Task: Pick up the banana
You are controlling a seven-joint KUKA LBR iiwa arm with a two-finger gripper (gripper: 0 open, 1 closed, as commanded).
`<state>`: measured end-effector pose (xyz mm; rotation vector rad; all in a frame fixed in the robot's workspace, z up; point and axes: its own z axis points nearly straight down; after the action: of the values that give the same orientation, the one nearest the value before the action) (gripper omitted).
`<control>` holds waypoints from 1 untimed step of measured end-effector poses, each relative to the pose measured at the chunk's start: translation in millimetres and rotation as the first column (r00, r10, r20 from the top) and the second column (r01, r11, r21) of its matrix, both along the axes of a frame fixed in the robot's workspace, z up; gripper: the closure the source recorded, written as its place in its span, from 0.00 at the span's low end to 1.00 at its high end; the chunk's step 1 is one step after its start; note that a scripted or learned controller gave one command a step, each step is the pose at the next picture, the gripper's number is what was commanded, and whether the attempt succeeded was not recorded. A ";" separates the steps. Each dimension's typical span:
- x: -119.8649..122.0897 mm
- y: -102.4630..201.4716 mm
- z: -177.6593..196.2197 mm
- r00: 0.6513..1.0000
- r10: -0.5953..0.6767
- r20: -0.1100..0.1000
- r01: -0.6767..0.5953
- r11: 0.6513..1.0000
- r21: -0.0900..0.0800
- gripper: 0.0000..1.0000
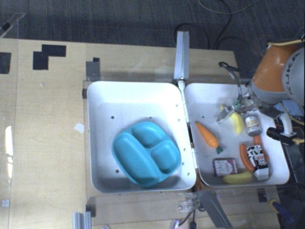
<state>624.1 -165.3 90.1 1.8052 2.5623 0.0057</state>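
On the left side of the bench [43, 128] sits the first white bin [102, 104]. A blue plate [145, 152] with three sections lies in it, nearer the front of the bin and a bit tilted.

Next to it, touching along the middle edge, is the second white bin [205, 97]. In it, close to the left wall, lies an orange carrot [208, 135] with a small green tip that points toward the front. In front of the carrot there is a small dark red packet [225, 166]. The banana [238, 177] lies flat just in front of that packet, right by the front wall of the bin. It is yellow and long and nothing is holding it.

Farther back in this bin there is a yellow thing [237, 122] like a lemon, and a small can [252, 125] stands just to its right. In front of the can lie an orange hot dog [246, 157] and a little black and white carton [257, 159], side by side.

The gripper [231, 112] hangs over the back part of this bin, just by the yellow lemon thing, well apart from the banana. I cannot tell if it is spread or pressed together. The arm [276, 75], grey and orange, comes in from the right.
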 end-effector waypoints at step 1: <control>2.4 0.6 12.4 1.000 0.002 0.008 -0.002 1.000 -0.001 1.00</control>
<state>626.5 -164.7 102.5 1.7993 2.5583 0.0115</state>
